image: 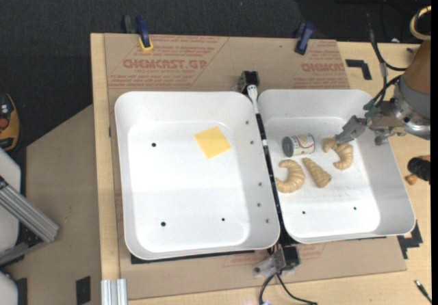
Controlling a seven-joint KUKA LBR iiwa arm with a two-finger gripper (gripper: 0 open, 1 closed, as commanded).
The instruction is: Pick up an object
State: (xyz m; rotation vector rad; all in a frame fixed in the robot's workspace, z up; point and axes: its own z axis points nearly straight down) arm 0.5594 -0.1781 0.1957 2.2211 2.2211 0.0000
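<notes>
1. We take the right bin as our landmark; it sits on a brown board, touching the left bin along a shared middle edge.
2. Inside the right bin we see four things grouped in its upper middle part: a small can lying on its side, a curved croissant below the can, a cone-shaped pastry just to the right of that croissant, and a second curved pastry nearer the bin's right wall.
3. The gripper reaches in over the right bin's right wall, its arm grey and slanting down toward the bin's middle.
4. The gripper's tip sits just above the upper end of the second curved pastry, close to it or touching it; we cannot tell which.
5. We cannot tell how the hand stands, and we see nothing clearly gripped by it.
6. Left of the right bin, a flat yellow square lies in the upper middle of the left bin.
7. Above the right bin, two blue clamps grip the far edge of the board.
</notes>
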